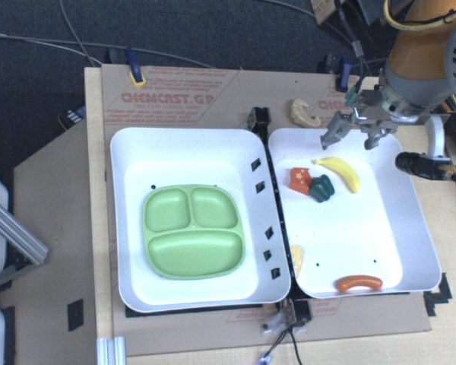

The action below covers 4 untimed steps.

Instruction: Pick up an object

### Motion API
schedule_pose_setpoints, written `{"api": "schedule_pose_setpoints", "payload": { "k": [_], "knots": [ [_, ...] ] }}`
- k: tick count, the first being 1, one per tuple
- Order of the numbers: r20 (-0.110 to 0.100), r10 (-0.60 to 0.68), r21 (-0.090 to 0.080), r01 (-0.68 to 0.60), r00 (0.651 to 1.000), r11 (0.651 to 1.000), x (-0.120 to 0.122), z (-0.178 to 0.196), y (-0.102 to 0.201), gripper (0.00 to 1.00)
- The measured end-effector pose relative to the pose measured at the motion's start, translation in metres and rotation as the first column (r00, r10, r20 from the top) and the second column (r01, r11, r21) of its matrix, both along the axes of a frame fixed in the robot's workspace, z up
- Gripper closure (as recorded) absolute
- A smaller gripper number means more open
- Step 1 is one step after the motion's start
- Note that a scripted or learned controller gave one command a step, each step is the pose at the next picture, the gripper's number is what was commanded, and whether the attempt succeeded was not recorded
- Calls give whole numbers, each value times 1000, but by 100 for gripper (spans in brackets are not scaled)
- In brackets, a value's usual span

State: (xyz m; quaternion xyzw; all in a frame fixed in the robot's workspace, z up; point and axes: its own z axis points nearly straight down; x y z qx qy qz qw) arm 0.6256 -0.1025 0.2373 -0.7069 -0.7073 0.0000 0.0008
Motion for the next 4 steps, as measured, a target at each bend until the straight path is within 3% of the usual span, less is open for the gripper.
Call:
{"api": "schedule_pose_setpoints", "payload": {
  "k": [2, 3, 4],
  "knots": [
    [-6, -1, 0, 1, 1000, 1000, 3, -106, 0, 0],
    [5, 0, 7, 0, 1000, 1000, 6, -148, 3, 0],
    [20, 1, 3, -1, 1000, 1000, 11, -130, 2, 100]
  ]
}}
